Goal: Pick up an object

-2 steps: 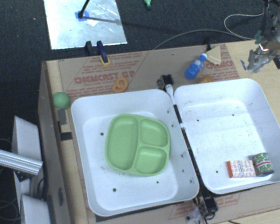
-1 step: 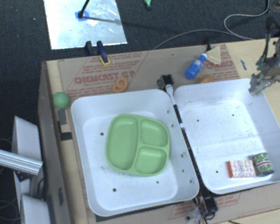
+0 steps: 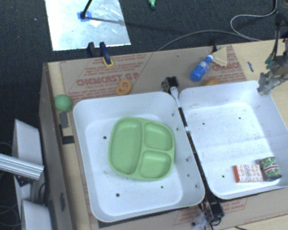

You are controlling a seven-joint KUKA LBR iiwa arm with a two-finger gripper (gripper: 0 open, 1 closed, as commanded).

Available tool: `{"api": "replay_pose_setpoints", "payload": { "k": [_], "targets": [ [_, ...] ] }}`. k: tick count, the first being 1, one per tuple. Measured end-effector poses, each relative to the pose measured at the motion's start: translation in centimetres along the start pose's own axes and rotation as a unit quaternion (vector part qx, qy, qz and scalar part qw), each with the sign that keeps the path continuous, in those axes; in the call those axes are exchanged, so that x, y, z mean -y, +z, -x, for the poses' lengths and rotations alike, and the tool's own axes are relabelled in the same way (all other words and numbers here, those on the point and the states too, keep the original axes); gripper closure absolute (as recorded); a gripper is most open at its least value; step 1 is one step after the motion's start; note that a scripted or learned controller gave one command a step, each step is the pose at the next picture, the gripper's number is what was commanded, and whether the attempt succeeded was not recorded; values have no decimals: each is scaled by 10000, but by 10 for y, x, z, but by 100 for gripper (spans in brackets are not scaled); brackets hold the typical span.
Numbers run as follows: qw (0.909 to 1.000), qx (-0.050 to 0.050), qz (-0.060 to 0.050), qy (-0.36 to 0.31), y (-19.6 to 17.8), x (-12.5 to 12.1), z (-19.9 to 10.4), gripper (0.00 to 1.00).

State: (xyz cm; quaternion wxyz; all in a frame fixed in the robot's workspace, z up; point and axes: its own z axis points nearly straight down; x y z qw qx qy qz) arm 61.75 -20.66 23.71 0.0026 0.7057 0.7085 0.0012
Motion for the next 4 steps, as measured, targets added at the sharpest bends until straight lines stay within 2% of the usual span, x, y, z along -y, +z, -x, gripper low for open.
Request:
{"api": "replay_pose_setpoints", "payload": {
  "k": [1, 2, 3, 4],
  "targets": [
    [10000, 4, 15, -10, -11, -1, 0, 100],
    [10000, -7, -28, 17, 16, 66, 0, 100],
    [10000, -5, -10, -2, -8, 45, -1, 100],
    [10000, -6, -10, -2, -15, -4, -1, 100]
  ]
}}
